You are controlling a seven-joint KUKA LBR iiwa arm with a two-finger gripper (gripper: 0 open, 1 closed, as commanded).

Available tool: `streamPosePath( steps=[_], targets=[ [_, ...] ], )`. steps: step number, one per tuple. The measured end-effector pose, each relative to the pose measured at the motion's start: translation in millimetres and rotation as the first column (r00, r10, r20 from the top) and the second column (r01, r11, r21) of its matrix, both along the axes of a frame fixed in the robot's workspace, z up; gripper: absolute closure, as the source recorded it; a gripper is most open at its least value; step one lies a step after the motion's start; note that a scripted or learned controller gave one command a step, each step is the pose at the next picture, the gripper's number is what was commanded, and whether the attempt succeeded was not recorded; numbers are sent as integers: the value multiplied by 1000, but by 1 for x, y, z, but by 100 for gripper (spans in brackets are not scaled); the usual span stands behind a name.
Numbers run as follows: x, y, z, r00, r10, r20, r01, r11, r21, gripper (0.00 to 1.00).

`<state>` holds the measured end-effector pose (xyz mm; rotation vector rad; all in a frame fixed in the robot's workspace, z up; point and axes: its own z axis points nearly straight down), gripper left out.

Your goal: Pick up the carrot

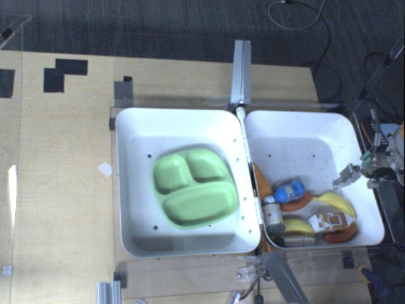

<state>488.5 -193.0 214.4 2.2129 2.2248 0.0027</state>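
Observation:
The carrot [259,181] seems to be the slim orange piece lying along the left wall of the right bin [297,132], beside the divider. My gripper [355,172] hangs at the right rim of that bin, well to the right of the carrot and apart from it. I see nothing held under it.
The front of the right bin holds a blue bottle [289,189] on a curved orange piece [300,202], two bananas [336,202], a small can [273,215], a carton [327,222] and a red-brown sausage [340,235]. A green divided plate [195,187] lies in the left bin [136,170].

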Motion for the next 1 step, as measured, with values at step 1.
streamPosePath(
  steps=[1],
  targets=[
    [48,27,-82,986,166,1,-166,986,0,0]
  ],
)
